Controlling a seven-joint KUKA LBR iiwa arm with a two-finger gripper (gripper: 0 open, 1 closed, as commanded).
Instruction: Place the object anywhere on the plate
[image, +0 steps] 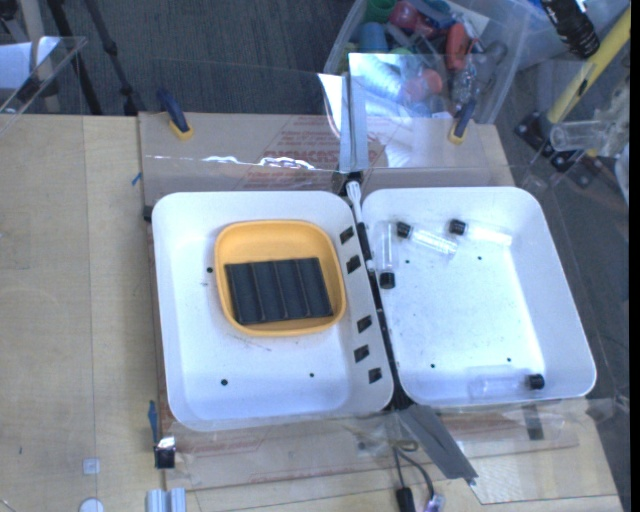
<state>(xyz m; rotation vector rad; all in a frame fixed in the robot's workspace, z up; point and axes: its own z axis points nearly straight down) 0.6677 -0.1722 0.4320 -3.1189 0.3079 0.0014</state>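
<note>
A yellow square plate (275, 232) sits in the left white bin (190, 340), a little behind its middle. A dark grey ribbed block (278, 291) lies flat on the plate, covering most of its floor. In the right white bin (480, 320) lie several clear vials with black caps: one (428, 239) and another (478, 233) near the back, one (384, 262) along the left wall, and one (503, 383) at the front edge.
Black tabs (359, 300) line the ridge between the two bins. A clear plastic tub (430, 45) of colourful items stands behind the bins. Clamps (176, 118) hold a board at the back. Wooden bench (60, 300) lies to the left.
</note>
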